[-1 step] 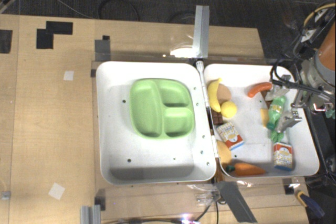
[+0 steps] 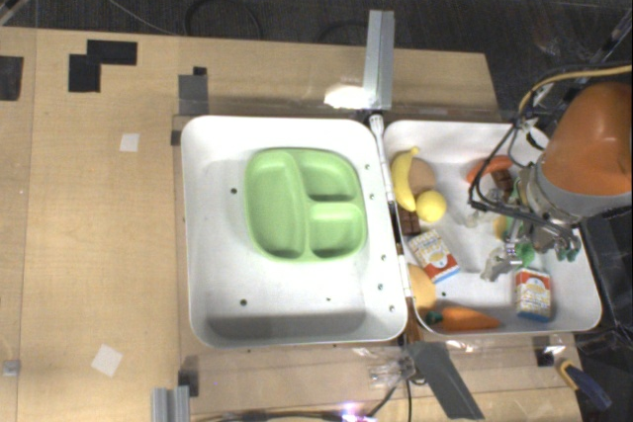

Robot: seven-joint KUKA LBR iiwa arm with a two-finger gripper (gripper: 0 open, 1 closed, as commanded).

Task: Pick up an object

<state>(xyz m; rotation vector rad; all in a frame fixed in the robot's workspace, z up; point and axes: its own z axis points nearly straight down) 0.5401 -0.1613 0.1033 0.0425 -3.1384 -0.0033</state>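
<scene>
Now | tool [image 2: 506, 257] low in right bin [image 2: 593, 311] | can [image 2: 532, 295] just beside

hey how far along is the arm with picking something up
Nothing looks picked up yet. The gripper is low in the right bin, among the banana, lemon, carrot and small carton. The grasp and lift remain. The green tray sits in the left bin.

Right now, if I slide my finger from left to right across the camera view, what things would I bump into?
Green divided plate → banana → lemon → small snack box → end effector → little white can.
</scene>
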